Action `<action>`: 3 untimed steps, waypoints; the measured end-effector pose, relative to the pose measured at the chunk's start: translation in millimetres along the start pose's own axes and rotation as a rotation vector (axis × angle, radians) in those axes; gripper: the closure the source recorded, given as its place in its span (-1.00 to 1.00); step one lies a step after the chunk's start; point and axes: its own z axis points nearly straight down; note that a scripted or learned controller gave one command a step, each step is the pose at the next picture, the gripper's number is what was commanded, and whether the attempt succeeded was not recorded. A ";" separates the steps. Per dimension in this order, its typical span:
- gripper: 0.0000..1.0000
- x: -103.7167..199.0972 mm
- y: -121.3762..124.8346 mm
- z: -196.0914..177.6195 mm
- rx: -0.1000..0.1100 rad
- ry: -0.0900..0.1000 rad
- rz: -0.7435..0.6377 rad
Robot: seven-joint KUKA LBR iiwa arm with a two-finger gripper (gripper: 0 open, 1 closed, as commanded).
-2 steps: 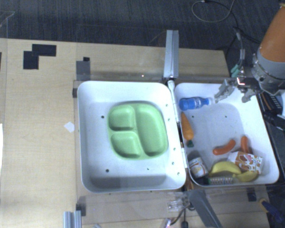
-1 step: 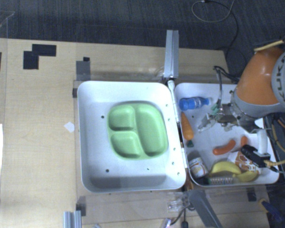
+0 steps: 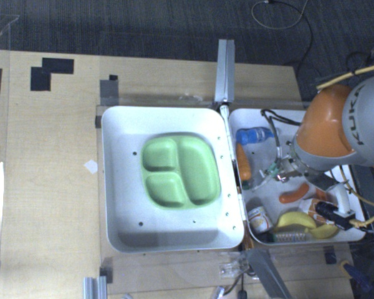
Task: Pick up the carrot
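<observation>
Nearest to us, by the near wall of the right bin (image 3: pixel 269 199), we see a yellow banana (image 3: pixel 302 220) lying on its side. Just left of it stands a small round can (image 3: pixel 258 217). A little farther in lies a red sausage (image 3: pixel 293 195), right of the middle of the bin.

Next come the fingers (image 3: pixel 279 169) of the grey arm (image 3: pixel 369 126), over the middle of the right bin. They are small and blurry, so we cannot tell if they are released or clenched.

The carrot (image 3: pixel 243 161) is to their left. It lies flat along the left wall of the right bin, with one end pointing near and the other far. We see a gap between the carrot and the fingers.

The left bin (image 3: pixel 121 179) is beside the right one. A green plate (image 3: pixel 177 170) with three parts sits in its middle.

Just past the carrot's far end lies a small blue and white bottle (image 3: pixel 252 134). To the right of the bottle is the big orange band (image 3: pixel 324 129) of the arm.

Both bins sit on a pale wood surface (image 3: pixel 50 179). Far off on its left side we see some black patches (image 3: pixel 50 71).
</observation>
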 end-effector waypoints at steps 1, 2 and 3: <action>-1.00 -22.9 12.8 8.5 -0.005 -0.001 -0.250; 1.00 -22.4 16.1 -4.4 -0.013 -0.002 -0.252; 1.00 -114.3 29.0 -48.6 0.000 -0.002 -0.049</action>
